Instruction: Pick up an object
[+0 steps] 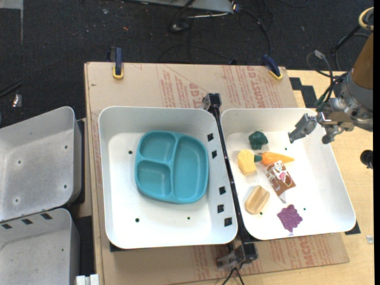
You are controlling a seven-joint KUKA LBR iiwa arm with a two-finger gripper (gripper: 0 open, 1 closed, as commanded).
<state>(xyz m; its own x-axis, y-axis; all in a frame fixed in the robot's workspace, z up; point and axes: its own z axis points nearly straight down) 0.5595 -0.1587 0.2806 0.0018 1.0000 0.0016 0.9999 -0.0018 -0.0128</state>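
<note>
Hovering with fingers spread and nothing held, the gripper (314, 129) hangs near the carrot (276, 157), tip seemingly pointing right.

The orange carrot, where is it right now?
The carrot lies in the right bin, near its middle, just right of the yellow piece, below the dark green toy and just above the brown wrapper.

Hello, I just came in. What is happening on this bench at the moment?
A robot arm reaches in from the right, and its open gripper hangs over the right bin, holding nothing. Small toy foods lie there: a carrot, a green piece, a purple piece. The left bin holds a blue divided plate.
</note>
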